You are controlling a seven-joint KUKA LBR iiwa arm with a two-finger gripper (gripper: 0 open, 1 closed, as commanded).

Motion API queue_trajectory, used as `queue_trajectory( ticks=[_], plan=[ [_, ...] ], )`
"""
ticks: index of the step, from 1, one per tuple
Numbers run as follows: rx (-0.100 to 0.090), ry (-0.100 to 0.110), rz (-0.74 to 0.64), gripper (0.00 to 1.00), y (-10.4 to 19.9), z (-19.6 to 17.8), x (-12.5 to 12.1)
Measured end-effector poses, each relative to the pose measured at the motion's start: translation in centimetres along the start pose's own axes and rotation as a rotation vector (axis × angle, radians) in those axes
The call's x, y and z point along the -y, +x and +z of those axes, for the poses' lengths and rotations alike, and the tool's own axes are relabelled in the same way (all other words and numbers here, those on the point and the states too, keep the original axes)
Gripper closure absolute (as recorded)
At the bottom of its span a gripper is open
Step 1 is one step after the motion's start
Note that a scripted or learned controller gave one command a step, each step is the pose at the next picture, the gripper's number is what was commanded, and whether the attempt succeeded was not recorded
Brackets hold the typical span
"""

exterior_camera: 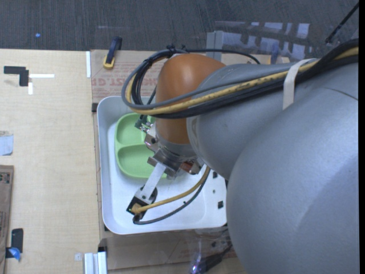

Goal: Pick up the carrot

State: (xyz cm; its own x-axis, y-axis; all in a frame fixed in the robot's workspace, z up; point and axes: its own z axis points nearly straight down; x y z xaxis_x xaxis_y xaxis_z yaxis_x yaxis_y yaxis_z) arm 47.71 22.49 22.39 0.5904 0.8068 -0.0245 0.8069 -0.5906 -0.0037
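End effector (pixel 170 168) hangs over green plate (pixel 126 152) — apparently at its right rim.

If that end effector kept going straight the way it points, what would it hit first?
Probably the green plate beneath the end effector, in the white bin; depth is unclear from above.

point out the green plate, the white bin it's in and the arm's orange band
green plate (pixel 128 133), camera view, bare floor of its far compartment
white bin (pixel 117 207), camera view, bare floor beside the plate
orange band (pixel 182 84), camera view, middle of its rounded shell
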Motion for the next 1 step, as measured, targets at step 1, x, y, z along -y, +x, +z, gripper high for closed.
queue_trajectory(
  ticks=[1],
  plan=[
    [-0.018,-0.001,0.089,1.00,0.30,3.00,0.20]
  ],
)
